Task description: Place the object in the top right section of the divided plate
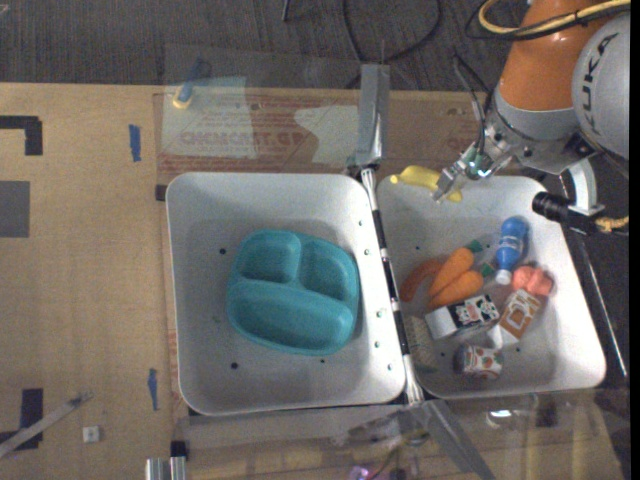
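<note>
Camera view: one teal divided plate (293,292), two carrots (455,276), one tool (452,180), grip state unclear

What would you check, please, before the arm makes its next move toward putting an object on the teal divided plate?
1. Divided plate lies flat in the left bin: ok.
2. Plate's sections bare, nothing on them: ok.
3. Objects available in the right bin, such as carrots and a blue bottle: ok.
4. Gripper over the right bin's far edge, near the yellow banana-like toy: ok.
5. Object held between the fingers: cannot tell.
6. Path from right bin to plate free of obstacles: ok.
</note>
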